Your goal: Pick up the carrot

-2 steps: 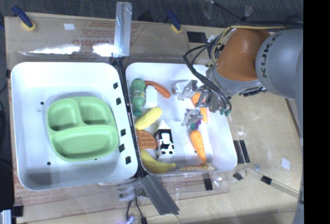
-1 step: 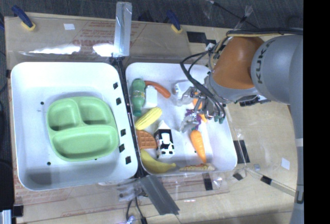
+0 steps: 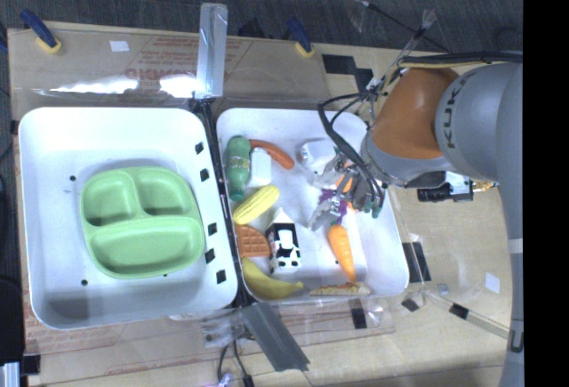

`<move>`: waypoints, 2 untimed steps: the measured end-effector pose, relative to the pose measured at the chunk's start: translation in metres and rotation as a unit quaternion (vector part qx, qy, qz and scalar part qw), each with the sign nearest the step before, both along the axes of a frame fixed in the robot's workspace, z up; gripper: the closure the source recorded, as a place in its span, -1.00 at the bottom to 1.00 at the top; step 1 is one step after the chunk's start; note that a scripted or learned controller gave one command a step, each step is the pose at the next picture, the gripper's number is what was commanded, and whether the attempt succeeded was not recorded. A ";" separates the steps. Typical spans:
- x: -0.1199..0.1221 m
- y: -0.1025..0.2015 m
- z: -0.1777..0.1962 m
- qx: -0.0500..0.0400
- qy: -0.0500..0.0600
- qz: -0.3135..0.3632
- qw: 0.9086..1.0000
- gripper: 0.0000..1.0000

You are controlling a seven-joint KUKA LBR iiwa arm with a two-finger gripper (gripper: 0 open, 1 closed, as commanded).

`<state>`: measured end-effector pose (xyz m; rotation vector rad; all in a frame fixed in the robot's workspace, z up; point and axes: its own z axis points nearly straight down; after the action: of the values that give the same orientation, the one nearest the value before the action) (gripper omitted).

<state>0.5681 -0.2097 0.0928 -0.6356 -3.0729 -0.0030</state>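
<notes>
The orange carrot (image 3: 342,251) lies in the right bin (image 3: 389,261), near its right wall, with its tip pointing toward the front. My gripper (image 3: 344,196) hangs over the bin just behind the carrot's thick end, close to it or touching it. Cables and the wrist hide the gripper's lower parts. I see nothing lifted off the bin floor.
Left of the carrot lie a black-and-white cow toy (image 3: 284,247), a corn cob (image 3: 256,203), a waffle (image 3: 252,241), a banana (image 3: 271,284), a green bottle (image 3: 237,165) and a red-orange sausage (image 3: 272,154). A green divided plate (image 3: 140,221) sits in the left bin (image 3: 44,154).
</notes>
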 end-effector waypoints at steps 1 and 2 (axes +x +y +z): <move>-0.089 0.001 0.000 -0.001 -0.004 -0.199 0.980 -1.00; -0.086 0.001 0.011 -0.002 -0.007 -0.195 0.981 1.00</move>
<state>0.4823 -0.2084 0.1039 -1.2273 -2.9039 -0.0025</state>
